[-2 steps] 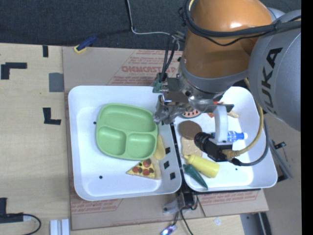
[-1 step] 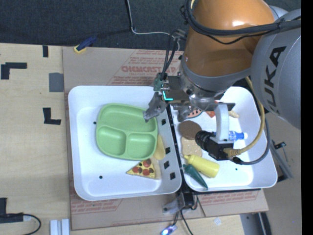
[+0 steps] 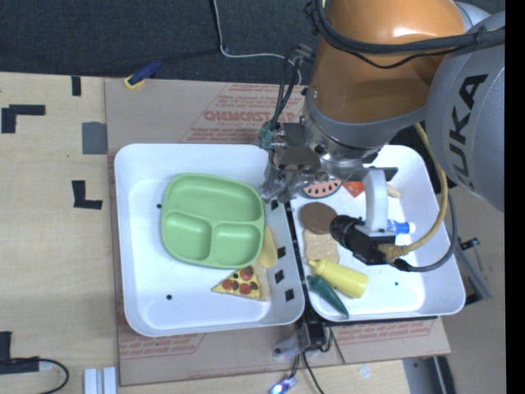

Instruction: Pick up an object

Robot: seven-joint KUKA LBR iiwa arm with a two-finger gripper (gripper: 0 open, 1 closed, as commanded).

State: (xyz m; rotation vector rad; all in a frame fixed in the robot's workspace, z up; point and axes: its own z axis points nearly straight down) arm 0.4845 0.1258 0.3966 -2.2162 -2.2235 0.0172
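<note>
We see a wooden bench (image 3: 49, 245) with black marks on it, a cardboard sheet (image 3: 197, 113) under two white bins, and dark cloth along the top. A thin cable (image 3: 217, 23) runs down from the cloth onto the cardboard.

In the left bin (image 3: 135, 220) lies a green plate (image 3: 212, 220) with three compartments, flat and taking up most of the floor. Just below its lower right corner rests a pizza slice (image 3: 240, 284), near the wall the two bins share.

The right bin (image 3: 435, 294) holds a cluster of small things. A round brown disc (image 3: 317, 216) sits near the shared wall, with a tan piece (image 3: 320, 246) just below it. Below those lies a yellow bottle (image 3: 340, 276), touching a green item (image 3: 328, 295) at the bin's lower left. A red-and-white slice (image 3: 321, 189) peeks out under the arm, above the disc.

The arm (image 3: 385, 64) hangs over the upper middle, its orange band large in view. The gripper (image 3: 283, 183) sits low over the shared wall; we cannot tell how its jaws stand. A black fitting (image 3: 361, 238) and a white-and-blue part (image 3: 381, 212) hang from the wrist above the right bin.
</note>
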